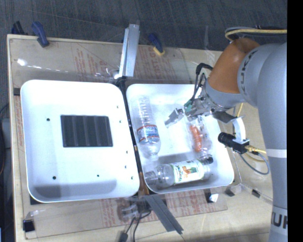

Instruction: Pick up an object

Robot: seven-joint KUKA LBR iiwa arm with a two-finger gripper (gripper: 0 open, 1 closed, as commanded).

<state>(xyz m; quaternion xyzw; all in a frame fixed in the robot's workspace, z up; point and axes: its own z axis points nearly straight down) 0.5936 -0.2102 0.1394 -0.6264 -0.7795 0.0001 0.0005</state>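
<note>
Three bottles lie in the right bin (222, 169). A clear water bottle (147, 127) with a red and blue label lies along the bin's left wall. A clear bottle (179, 173) with a green and orange label lies across the front. A small bottle with orange contents (198, 137) lies at the right. My gripper (174, 116) hangs over the middle of this bin, between the water bottle and the orange bottle, just above and left of the orange bottle's top. I see nothing held in it.
The left bin (35, 135) holds a dark ribbed rectangle (86, 131) on its floor. A metal divider bar (129, 49) rises at the back between the bins. Blue clamps (39, 33) grip the bench's far edge. Cables (252, 153) trail by the right bin's right side.
</note>
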